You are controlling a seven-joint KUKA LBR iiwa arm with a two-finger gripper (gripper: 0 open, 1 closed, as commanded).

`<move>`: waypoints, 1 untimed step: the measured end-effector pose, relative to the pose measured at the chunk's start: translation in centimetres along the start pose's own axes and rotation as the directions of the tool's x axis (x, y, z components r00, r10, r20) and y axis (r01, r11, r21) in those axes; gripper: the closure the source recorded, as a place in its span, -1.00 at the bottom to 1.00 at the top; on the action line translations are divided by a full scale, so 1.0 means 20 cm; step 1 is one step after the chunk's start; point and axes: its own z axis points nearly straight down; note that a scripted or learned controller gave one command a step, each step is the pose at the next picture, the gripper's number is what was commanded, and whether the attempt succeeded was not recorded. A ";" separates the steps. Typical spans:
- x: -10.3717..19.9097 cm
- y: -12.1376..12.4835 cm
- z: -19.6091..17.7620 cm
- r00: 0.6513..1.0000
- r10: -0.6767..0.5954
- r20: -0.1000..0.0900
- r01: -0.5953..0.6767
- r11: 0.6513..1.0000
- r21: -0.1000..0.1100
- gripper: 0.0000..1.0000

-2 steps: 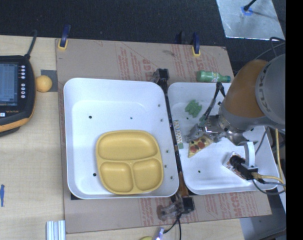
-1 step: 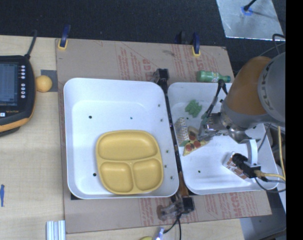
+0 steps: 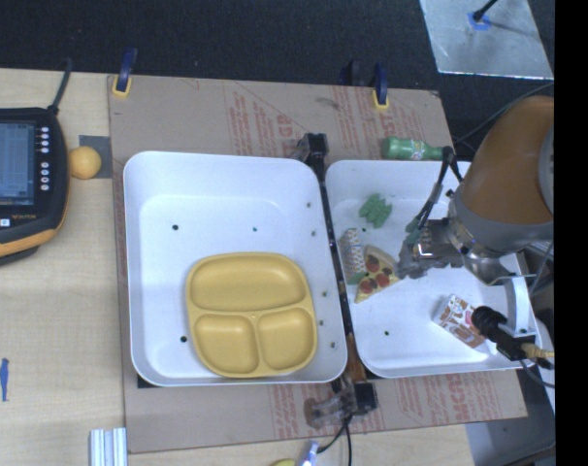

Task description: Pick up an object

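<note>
Far left: a black and orange control pendant (image 3: 17,184) rests on the wooden bench, screen up, and a small yellow ball (image 3: 84,161) sits just beside its right edge.
Base sheet: brown cardboard (image 3: 226,115) lies under both bins, with blue clamps at its far edge.
Left bin (image 3: 178,192): white and shallow, and there in its near half sits a yellow divided tray (image 3: 250,313), one long compartment at the back and two smaller ones in front.
Between the bins: a dark clip at the far end and another at the near end, where the two rims meet.
Behind the right bin: a green bottle (image 3: 410,149) lies on its side on the cardboard, outside the rim.
Right bin (image 3: 420,357): along the left wall lies a small striped piece (image 3: 352,250); touching it on the right, a toy pizza slice (image 3: 375,272); further back, a green toy (image 3: 375,210); near the right front corner, a red and white packet (image 3: 457,318).
Gripper (image 3: 416,256): down low in the right bin, just right of the pizza slice; whether its jaws are parted or closed, I can't make out, and I see nothing held.
Arm: grey with the orange band, looming in over the bin's right side.
</note>
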 end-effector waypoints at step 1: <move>0.00 0.00 0.00 1.000 0.000 0.000 0.000 1.000 0.001 -1.00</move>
